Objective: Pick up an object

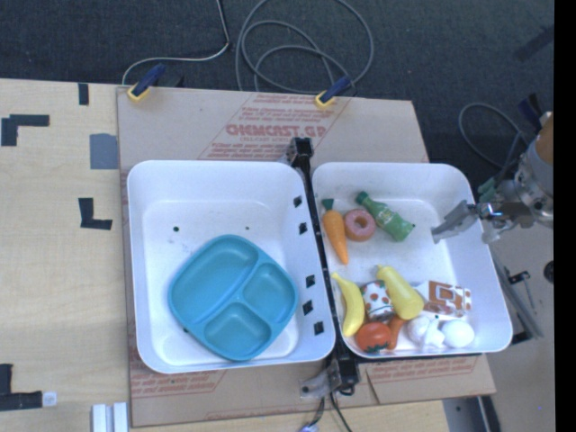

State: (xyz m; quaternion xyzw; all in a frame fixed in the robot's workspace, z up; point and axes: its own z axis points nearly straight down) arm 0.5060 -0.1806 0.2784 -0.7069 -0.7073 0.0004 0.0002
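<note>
Best to bring the gripper (468,220), fingers apart and holding nothing at the right bin's (409,174) right rim, down squarely over the green bottle (384,216) lying alone near the bin's far wall, clear of the doughnut (360,225)

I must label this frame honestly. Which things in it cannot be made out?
- Grey two-finger gripper, camera view: too small to tell open or shut.
- Small toys under the yellow plastic pear: crowded, overlapped, identity unclear.
- White lumps in the right white bin: blurred against it.
</note>
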